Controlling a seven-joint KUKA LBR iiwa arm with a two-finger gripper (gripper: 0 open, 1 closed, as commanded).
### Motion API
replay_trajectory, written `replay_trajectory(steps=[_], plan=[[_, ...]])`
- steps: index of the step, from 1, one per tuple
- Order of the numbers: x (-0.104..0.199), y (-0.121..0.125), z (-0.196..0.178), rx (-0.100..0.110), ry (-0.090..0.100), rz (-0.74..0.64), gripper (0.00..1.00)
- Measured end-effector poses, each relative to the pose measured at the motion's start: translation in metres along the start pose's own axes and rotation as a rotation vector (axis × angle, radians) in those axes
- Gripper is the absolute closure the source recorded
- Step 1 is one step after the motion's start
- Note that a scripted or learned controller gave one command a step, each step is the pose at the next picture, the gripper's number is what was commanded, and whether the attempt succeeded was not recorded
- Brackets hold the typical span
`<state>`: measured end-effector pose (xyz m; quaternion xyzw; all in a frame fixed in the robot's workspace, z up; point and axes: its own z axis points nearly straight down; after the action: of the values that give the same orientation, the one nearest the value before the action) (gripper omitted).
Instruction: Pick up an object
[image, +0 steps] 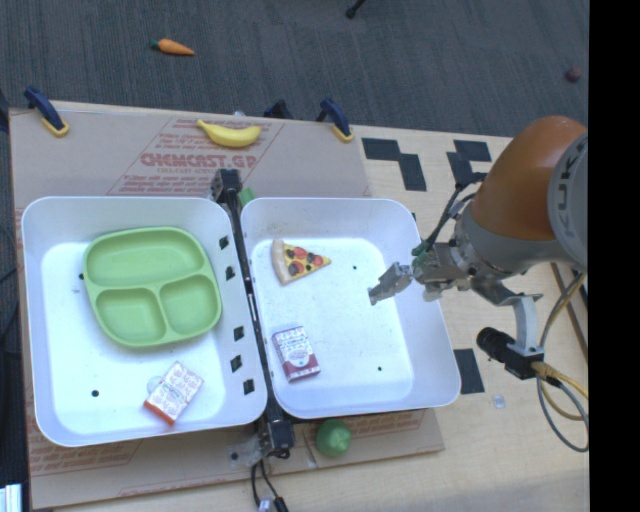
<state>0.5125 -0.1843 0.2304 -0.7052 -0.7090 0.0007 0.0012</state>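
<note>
Grey metal is what I read first: my hand (388, 284) hangs over the right part of the right bin (432, 352), slung out leftward from the orange-banded wrist. At this slant and size I cannot tell how it is set, and I see nothing carried in it.

Working outward, the closest candidate is the pizza slice (296, 261), lying flat to the left of the hand in the far-left part of the same bin. Nearer to me, close to the divider, sits a small red and white carton (297, 353), lying on its face. Bare white floor separates both from the hand.

Across the divider, the left bin (40, 300) holds a green sectioned tray (150, 284) and, near its front edge, another small packet (173, 391). On the cardboard beyond the bins a banana (230, 131) lies at the far side, and a green ball (333, 437) rests just past the near rim.

My judgement: the approach is not yet committed, so any object will do. I would choose the carton, since it has straight sides to close on, while the slice looks thin and likely to slip. To do it well, I should centre over the carton, turn the wrist so the closing line crosses its narrow side, stay off the divider wall, and descend straight before closing.
</note>
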Motion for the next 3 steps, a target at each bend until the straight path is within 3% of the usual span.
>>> replay_trajectory(steps=[1,2,3], plan=[[-0.027,-0.037,0.078,0.001,-0.001,-0.002,0.0],[-0.026,0.031,0.139,0.0,-0.001,-0.003,0.0],[-0.023,0.094,0.111,-0.003,0.001,0.001,0.0]])
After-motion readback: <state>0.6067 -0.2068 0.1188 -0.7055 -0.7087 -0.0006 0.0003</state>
